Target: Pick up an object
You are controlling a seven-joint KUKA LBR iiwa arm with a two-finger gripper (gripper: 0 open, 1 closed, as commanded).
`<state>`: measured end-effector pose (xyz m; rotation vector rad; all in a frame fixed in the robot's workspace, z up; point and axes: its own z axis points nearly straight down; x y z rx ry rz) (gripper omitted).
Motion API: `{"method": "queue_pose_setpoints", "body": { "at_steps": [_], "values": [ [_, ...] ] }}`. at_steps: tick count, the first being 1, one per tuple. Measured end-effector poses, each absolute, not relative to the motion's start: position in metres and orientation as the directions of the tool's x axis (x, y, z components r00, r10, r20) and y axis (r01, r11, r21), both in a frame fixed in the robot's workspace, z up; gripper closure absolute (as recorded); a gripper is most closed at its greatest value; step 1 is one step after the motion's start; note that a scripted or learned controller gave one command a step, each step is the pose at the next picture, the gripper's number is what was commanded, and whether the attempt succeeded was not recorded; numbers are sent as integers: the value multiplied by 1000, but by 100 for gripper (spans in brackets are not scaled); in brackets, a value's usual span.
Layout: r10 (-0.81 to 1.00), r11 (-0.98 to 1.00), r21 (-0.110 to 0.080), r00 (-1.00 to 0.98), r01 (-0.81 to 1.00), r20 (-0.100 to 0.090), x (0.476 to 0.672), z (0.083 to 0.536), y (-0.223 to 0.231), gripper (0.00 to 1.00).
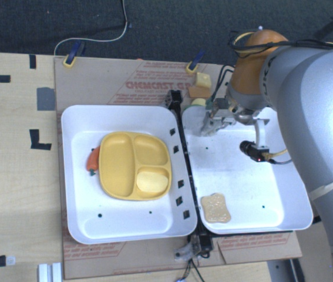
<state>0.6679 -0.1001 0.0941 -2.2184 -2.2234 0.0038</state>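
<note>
Inside left bin (72,157) — yellow plate (134,164).

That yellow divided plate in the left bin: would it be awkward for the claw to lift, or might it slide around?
The yellow plate looks like stiff moulded plastic, so it probably won't flop. It lies wide and flat in the left bin, so fingers would likely need its rim. On the bin's smooth floor it may skid if nudged, perhaps onto the orange thing beside it.
</note>
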Motion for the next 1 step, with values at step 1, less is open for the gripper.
{"method": "queue_pose_setpoints", "body": {
  "at_steps": [1],
  "values": [
    [1000, 2, -2, -2, 1000, -1, 668, 94, -100, 0]
  ]
}}
